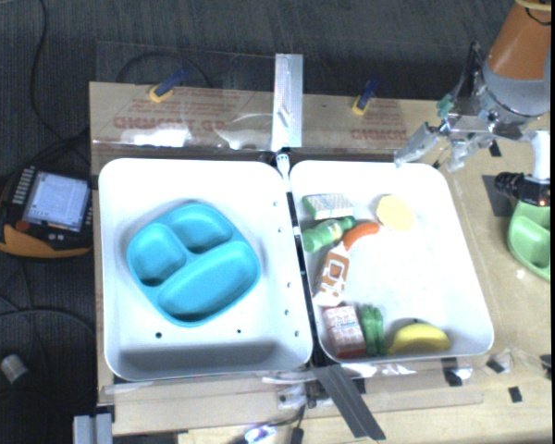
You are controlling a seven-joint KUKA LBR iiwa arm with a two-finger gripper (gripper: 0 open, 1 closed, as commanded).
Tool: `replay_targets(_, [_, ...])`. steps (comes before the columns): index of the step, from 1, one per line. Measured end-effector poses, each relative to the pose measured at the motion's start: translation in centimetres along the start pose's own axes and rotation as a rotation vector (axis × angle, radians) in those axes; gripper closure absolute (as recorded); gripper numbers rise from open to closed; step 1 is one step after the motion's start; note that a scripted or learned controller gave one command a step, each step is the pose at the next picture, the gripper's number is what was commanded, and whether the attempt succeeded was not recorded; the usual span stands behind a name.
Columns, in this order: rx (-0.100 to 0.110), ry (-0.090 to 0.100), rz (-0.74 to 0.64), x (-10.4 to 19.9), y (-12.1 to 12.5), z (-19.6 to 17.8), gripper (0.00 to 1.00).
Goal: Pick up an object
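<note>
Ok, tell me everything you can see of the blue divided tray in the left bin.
The blue divided tray is a rounded, bright cyan dish that looks like smooth plastic, moulded into three compartments: two small ones toward the back and one long one at the front. It lies right side up, turned at a slant, on the floor of the left bin, roughly in the middle. Its compartments hold nothing that I can see, and nothing but the bin floor touches it.
</note>
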State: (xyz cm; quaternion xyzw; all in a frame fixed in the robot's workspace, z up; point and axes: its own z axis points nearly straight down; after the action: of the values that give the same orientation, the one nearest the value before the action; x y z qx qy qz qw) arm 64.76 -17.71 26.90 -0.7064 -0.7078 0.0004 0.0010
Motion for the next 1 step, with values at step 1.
replay_targets(1, [0.001,-0.004,0.035,-1.72,-2.96,8.45,0.00])
